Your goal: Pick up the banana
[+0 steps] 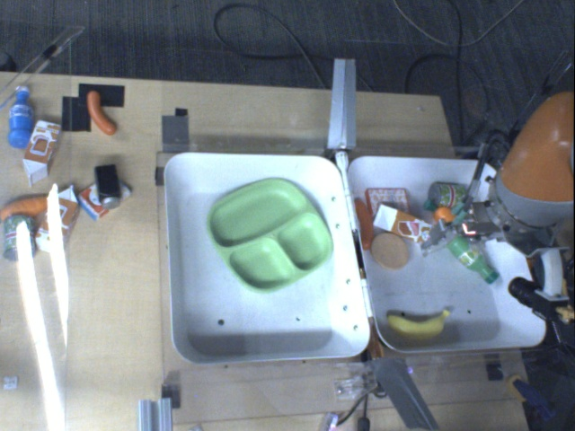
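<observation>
The banana point(417, 322) lay flat near the front edge of the right bin point(512, 326), its curve opening upward in the camera view, with bare white floor around it. Nothing touched it.

The arm point(539, 164) reached in from the right, its orange band and grey wrist hanging over the right bin's far right side. The pincer point(458, 227) sat low among the clutter in the middle of that bin, well apart from the banana and farther back. Whether it was released or clenched, I cannot tell; the tips were lost among the things there.

Around the pincer lay a green bottle point(473, 260) on its side, tilted toward the front right, a can point(446, 193) toward the back, a red and white carton point(388, 199) near the back left, and a brown round disc point(391, 251) just in front of the carton. A reddish sausage point(362, 224) lay along the bin's left wall.

The left bin point(189, 321) held a green divided tray point(269, 233), set at a slant near its middle.

On the surface point(117, 330) left of the bins were a blue bottle point(20, 118), another sausage point(101, 114) on a black pad, a small black box point(107, 181), and a few small cartons. Dark cables point(269, 27) looped across the floor behind.
</observation>
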You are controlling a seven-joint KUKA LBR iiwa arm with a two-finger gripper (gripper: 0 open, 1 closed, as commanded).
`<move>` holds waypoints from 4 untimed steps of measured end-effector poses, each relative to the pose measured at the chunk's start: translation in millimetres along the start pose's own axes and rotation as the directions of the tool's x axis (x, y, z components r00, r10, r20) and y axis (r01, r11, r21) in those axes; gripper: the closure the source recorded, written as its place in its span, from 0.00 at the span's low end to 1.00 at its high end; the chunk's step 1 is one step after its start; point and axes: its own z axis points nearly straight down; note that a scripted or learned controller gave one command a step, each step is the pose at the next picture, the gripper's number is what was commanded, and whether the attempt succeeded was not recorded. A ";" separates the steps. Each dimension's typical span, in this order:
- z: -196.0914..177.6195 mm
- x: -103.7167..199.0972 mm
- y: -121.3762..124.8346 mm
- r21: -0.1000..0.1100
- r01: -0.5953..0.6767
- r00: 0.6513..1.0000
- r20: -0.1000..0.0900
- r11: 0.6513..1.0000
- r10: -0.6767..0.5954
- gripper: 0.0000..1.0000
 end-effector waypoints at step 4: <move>2.5 -13.6 -48.1 -0.003 0.525 0.851 0.004 0.851 -0.525 0.00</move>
